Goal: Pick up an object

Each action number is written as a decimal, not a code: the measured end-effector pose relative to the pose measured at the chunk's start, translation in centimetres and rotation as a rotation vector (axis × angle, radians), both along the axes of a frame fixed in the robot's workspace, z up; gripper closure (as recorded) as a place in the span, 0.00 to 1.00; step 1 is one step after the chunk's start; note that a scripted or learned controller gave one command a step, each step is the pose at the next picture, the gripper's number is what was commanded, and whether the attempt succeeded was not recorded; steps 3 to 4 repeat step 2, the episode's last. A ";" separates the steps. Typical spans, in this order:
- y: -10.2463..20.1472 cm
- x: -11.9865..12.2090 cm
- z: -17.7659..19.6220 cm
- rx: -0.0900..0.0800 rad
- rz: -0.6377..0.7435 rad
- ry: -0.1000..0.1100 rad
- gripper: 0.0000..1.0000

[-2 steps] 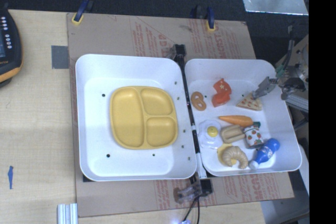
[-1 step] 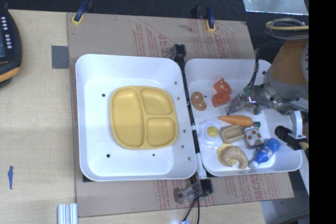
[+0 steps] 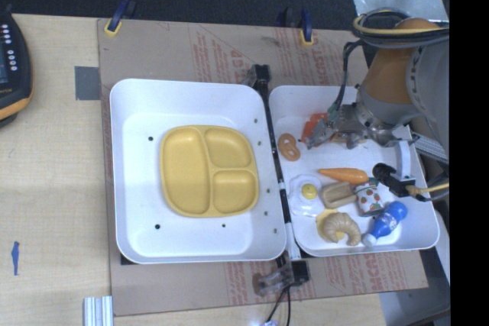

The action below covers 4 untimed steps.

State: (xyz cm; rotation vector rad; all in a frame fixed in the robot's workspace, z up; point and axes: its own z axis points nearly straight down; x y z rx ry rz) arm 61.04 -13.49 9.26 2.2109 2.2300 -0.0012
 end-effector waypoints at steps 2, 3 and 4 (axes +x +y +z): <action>-2.2 4.4 1.0 0.001 0.001 0.012 1.00; -2.2 4.4 1.0 0.001 0.001 0.012 1.00; -2.2 4.4 1.0 0.001 0.001 0.012 1.00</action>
